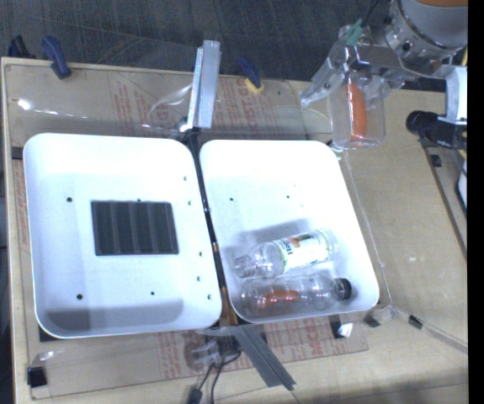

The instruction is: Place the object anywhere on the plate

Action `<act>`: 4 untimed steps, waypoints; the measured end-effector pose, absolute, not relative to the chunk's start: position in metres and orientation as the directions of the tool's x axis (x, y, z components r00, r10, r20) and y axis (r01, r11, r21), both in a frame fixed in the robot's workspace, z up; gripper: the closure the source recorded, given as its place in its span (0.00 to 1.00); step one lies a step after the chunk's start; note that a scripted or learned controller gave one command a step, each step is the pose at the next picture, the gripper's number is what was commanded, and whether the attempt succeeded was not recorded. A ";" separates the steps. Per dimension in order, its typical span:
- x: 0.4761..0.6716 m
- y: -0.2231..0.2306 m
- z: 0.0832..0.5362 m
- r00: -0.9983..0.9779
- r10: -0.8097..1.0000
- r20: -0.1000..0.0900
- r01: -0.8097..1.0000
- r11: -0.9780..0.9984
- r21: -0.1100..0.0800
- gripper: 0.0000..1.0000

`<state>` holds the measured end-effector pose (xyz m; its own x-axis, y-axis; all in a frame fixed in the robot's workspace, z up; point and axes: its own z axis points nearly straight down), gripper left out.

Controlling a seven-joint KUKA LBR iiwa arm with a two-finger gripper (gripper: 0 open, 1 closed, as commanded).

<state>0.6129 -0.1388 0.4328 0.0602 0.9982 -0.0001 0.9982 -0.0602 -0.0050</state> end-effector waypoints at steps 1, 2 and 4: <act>0.610 -0.098 0.368 0.190 0.982 -0.001 0.982 -0.190 -0.006 1.00; 0.622 -0.080 0.299 -0.015 1.000 -0.001 1.000 0.015 -0.007 1.00; 0.628 -0.041 0.358 -0.305 0.952 0.000 0.952 0.305 -0.002 1.00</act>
